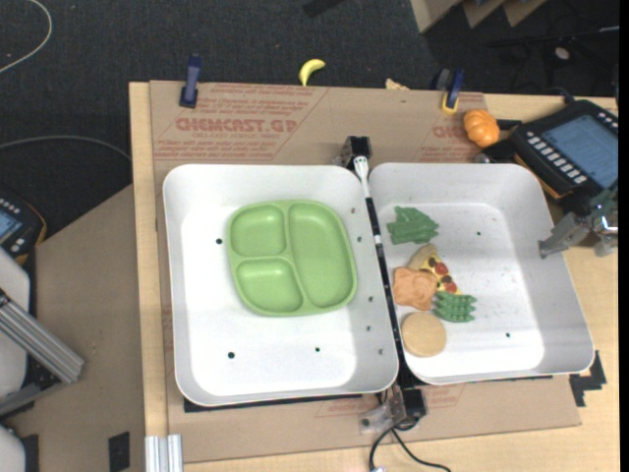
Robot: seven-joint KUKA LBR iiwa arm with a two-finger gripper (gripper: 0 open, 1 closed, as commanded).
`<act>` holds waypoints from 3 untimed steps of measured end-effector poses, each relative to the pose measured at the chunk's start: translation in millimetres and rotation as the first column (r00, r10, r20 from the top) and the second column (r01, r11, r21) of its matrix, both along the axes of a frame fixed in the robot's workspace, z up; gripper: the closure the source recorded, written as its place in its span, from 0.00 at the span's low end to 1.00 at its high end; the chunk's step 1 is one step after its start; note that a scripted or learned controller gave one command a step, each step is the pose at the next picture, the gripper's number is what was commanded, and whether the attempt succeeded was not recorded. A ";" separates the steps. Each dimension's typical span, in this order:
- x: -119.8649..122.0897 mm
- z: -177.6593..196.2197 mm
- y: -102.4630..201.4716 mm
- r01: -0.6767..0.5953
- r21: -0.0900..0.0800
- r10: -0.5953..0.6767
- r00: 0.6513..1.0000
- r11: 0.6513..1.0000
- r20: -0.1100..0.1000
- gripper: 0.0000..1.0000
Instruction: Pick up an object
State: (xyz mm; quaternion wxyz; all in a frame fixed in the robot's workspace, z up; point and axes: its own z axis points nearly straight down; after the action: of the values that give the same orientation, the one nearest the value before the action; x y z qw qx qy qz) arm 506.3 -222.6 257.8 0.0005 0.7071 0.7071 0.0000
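— Where is open room found in the right bin [511, 190]?
— Its right half is left bare; the toy foods [428, 281] are crowded against the left wall.
— And the left bin [197, 293]?
— Its middle is taken up by a green divided plate [292, 257]; bare floor is left around it, widest along the near side.

A robotics lab or test bench: two white bins [491, 367] sit on a brown board [246, 121] held by blue clamps [190, 81] at its far edge, a handheld control pendant [570, 150] lies at the far right, cables [29, 28] trail over dark carpet, and toy food [428, 293] fills one bin
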 end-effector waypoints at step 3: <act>54.3 -157.2 114.3 0.000 -0.002 0.000 1.000 1.000 0.013 1.00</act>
State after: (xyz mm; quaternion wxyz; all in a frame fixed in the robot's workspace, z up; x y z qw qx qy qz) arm 560.6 -108.3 100.5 0.0060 0.7071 0.7071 0.0041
